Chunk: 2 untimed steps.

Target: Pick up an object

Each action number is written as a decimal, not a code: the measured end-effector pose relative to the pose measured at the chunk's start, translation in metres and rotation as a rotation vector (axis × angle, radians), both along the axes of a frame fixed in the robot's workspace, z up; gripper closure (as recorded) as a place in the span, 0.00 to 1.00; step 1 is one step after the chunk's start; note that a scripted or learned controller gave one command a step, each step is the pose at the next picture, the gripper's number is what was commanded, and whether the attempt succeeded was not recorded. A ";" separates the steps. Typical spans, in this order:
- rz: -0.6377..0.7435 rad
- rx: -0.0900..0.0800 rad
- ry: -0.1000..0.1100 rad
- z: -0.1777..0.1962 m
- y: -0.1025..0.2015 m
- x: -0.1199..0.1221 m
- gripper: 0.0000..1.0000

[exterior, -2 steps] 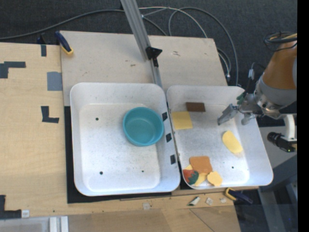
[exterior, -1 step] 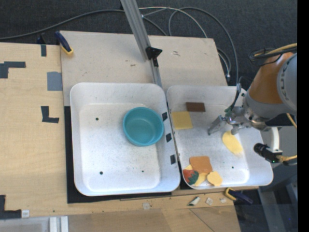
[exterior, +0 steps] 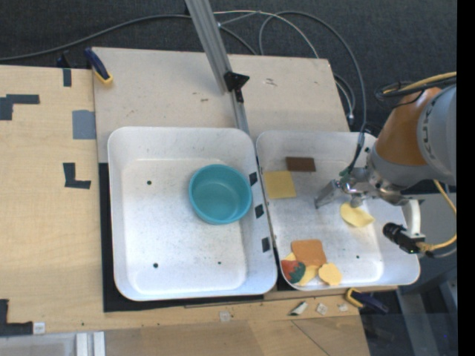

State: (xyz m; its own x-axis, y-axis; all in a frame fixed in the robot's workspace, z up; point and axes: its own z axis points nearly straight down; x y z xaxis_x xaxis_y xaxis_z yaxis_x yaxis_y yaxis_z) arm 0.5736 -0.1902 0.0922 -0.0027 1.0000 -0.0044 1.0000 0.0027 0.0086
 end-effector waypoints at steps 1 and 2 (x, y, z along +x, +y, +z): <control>0.002 0.001 -0.001 0.011 0.001 0.001 1.00; -0.002 0.002 0.004 0.071 -0.007 0.002 1.00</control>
